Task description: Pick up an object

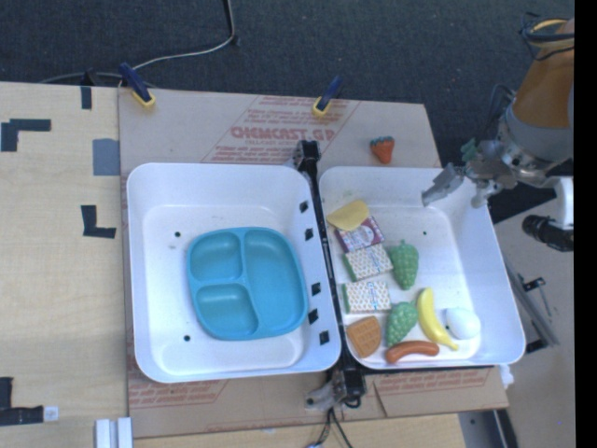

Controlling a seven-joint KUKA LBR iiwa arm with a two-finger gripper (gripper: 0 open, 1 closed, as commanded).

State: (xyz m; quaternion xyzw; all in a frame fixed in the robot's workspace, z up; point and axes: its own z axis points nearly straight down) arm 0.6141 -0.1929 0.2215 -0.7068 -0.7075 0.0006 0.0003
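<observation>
Two white bins sit side by side. The left bin [149,250] holds a blue divided plate [247,283]. The right bin [485,259] holds toy food along its left and near edges, including a banana [430,317] and a sausage [411,350]. The gripper [446,187] hovers over its far right corner, carrying nothing; its opening cannot be judged.

Blue tray [248,283] in white bin [149,250]; yellow banana [430,316], green broccoli [405,263], red sausage [411,350], orange waffle [365,335], white egg [462,323], yellow cheese [348,216].
</observation>
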